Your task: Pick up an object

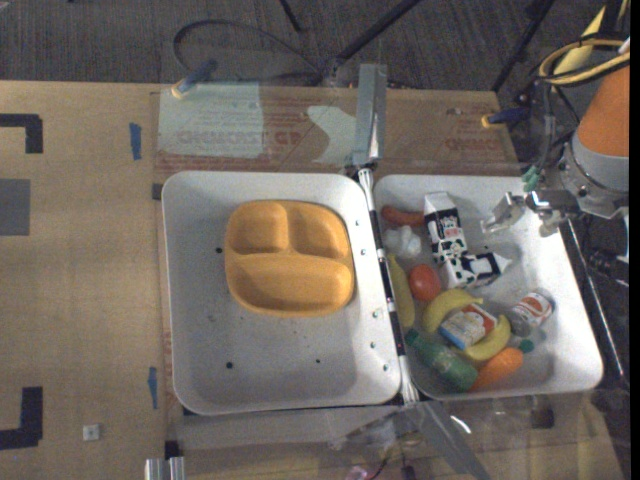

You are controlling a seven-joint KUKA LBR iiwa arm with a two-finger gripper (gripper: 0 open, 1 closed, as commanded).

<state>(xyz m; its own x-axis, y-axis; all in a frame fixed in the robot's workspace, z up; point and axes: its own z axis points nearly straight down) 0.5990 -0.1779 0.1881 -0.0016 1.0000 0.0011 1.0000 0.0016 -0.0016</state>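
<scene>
The small toy groceries sit heaped in the right bin [570, 298]: a milk carton [445, 233], a banana [450, 306], a tomato [424, 282], a can [530, 311]. The gripper [525, 208] hovers over that bin's far right side, fingers spread, holding nothing. An orange divided plate [290, 256] lies in the left bin [200, 348].

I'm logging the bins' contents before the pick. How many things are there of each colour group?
Yellow or orange: 5, namely the divided tray, two bananas, a corn-like piece and a carrot
Red: 2, a tomato and a sausage
Green: 1, a bottle
Mostly white packaging: 4
Total: 12
</scene>
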